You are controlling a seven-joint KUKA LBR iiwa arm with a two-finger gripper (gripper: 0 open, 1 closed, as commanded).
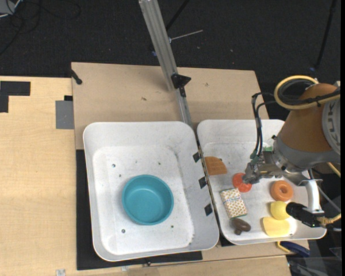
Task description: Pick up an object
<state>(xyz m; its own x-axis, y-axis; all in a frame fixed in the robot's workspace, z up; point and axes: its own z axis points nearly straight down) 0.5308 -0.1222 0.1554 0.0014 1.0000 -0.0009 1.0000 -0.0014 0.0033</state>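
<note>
Nearest the camera in the right bin [241, 135], a dark lump [240, 226], a yellow piece [278, 227] and a patterned box [233, 202] lay along the front wall, well clear of the arm. Behind them the gripper [252, 174] hung directly over a small red-orange object [241, 182], touching or nearly so, with an orange ring [282, 191] to its right and a brown block [215, 165] to its left. Jaw opening could not be judged; no clear long axis showed on the red piece.
</note>
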